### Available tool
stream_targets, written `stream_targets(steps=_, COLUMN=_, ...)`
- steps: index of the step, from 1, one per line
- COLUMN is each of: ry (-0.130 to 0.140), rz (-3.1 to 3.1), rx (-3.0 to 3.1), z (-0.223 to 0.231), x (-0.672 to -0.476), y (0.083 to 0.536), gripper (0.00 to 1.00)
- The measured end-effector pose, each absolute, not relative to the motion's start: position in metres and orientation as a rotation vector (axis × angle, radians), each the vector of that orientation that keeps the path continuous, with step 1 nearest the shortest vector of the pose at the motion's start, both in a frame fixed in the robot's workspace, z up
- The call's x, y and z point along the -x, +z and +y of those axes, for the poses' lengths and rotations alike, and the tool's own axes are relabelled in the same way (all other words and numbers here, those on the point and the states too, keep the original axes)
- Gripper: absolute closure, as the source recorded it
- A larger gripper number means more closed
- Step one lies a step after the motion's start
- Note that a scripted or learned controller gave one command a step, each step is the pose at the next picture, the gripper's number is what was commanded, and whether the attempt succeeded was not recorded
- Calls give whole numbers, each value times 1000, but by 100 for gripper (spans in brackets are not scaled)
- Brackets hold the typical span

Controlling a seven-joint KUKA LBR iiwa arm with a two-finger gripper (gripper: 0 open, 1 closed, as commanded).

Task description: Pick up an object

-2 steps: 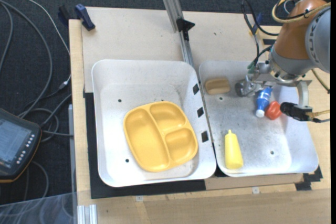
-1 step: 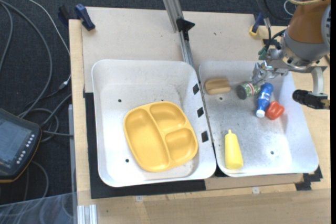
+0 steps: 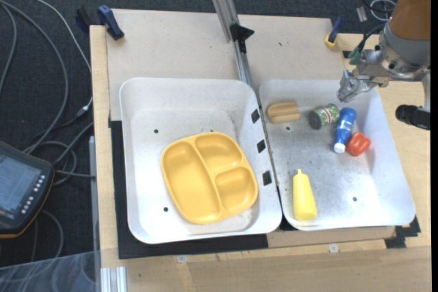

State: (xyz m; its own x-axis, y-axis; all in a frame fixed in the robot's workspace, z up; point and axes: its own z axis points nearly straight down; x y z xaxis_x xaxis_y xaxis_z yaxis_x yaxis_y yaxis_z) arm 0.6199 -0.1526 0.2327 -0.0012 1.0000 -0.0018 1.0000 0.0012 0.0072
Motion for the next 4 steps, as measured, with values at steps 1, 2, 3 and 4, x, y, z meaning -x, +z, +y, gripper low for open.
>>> stream_targets(steps=1, ry=5, rz=2220, rx=-2217, z=-152, x=-621, y=254, gripper=100)
stream_targets(steps=2, ry=3, rz=2229, rx=-2215, z=-105, x=-624, y=258, gripper=100)
stream_targets(steps=3, ry=5, rz=2229, rx=-2213, z=-56, x=-634, y=261, gripper=100)
stream_targets(steps=4, ry=5, rz=2229, rx=-2213, z=-2, x=-642, y=264, gripper=100)
